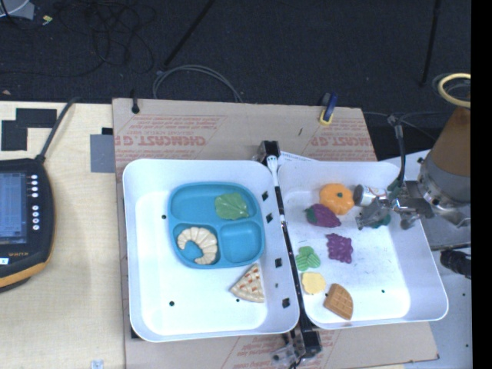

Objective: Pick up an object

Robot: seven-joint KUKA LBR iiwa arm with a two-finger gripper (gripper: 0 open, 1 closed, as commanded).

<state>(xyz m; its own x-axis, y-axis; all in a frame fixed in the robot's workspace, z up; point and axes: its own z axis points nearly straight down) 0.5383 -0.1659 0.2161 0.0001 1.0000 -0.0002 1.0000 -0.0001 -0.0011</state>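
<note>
My gripper hangs low over the right bin, near its upper middle, at the end of the arm coming in from the right. Just left of it sit an orange pumpkin and a dark purple eggplant. A bunch of purple grapes lies below and to its left. I see nothing clearly held in the gripper.
A green piece, a yellow piece and a brown biscuit lie along the right bin's lower left. The left bin holds a blue divided plate with a green leaf and a croissant; a pizza slice lies beside it.
</note>
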